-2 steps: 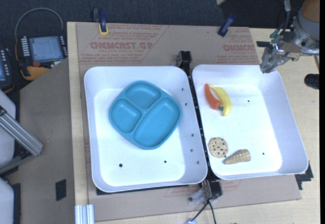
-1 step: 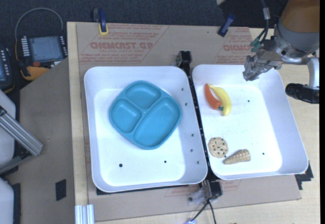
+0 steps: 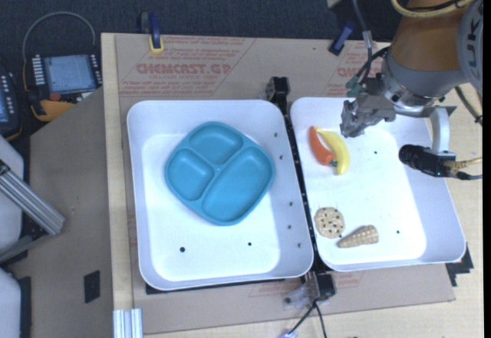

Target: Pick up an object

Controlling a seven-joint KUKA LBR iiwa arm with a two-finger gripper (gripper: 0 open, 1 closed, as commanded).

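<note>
**A:** Four small things sit in the right bin (image 3: 430, 214), and the banana (image 3: 337, 151) is my landmark. An orange carrot-like piece (image 3: 320, 145) lies touching the banana's far-from-arm side, the two nearly parallel. Well below the banana rest a cookie (image 3: 329, 221) and, just beside that, a ridged cone (image 3: 359, 236).

**B:** And the gripper?

**A:** The gripper (image 3: 353, 123) hangs just above and beside the banana's upper end, on the arm's side of it. Nothing is visible between its tips, so I would not call it holding anything. Whether it is spread or closed, I cannot tell; the wrist hides that.

**B:** Why that spot?

**A:** My guess: banana and carrot piece are the nearest targets to the arm's reach, and coming down over the banana's end gives a narrow width to pinch. The trouble is the pair touch, so a descent could catch both or nudge one aside.

**B:** The other bin?

**A:** Far across from the banana, beyond the divider, the left bin (image 3: 153, 252) carries a blue divided plate (image 3: 220, 172), lying flat and a little askew. It looks like a drop-off dish, well clear of the action.

**B:** Progress?

**A:** Early, I judge. The pick is not yet made; the banana lies on the bin floor.
</note>
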